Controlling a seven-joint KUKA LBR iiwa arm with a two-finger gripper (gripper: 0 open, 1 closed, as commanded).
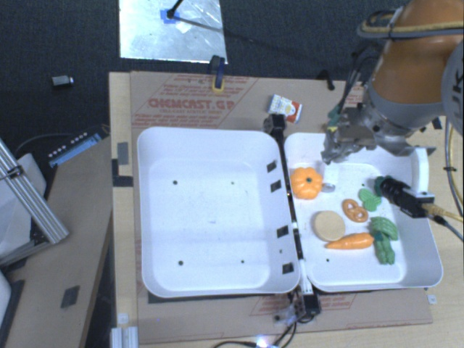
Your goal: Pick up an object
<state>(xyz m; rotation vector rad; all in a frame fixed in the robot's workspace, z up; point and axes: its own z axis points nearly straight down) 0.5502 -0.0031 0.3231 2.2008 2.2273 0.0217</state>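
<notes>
Pincer (332, 153): poised above and just right of the orange pumpkin (307, 183), nothing seen gripped; spread cannot be told. Step judged: approach. Next required: descent toward the pumpkin, centred before closing.

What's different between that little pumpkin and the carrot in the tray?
The pumpkin is round and squat with a green stem on top; the carrot is long, thin and tapered. The pumpkin sits nearer the gripper, close to the bins' divider, while the carrot lies flat nearer the front, beside a tan disc. Both are orange and rest in the right bin.
</notes>
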